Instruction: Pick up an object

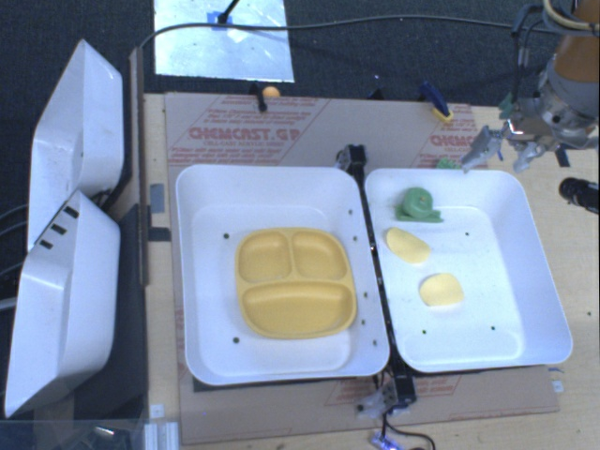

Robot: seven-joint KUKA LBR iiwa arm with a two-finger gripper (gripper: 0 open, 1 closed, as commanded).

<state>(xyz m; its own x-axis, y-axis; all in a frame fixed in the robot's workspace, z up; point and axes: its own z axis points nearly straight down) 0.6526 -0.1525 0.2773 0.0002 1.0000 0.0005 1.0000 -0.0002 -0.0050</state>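
We see the tool (506, 148) poised above the far right corner of the right shallow white plastic bin (539, 251), its two fingers spread apart and pinching nothing. We judge the step to be the approach, before any grasp. In that bin lie a green coiled toy (418, 204), a pale yellow oval piece (407, 245) and a pale yellow rounded piece (441, 290). The next move calls for descent over one of them. The left bin (202, 251) holds a yellow compartment tray (295, 282).
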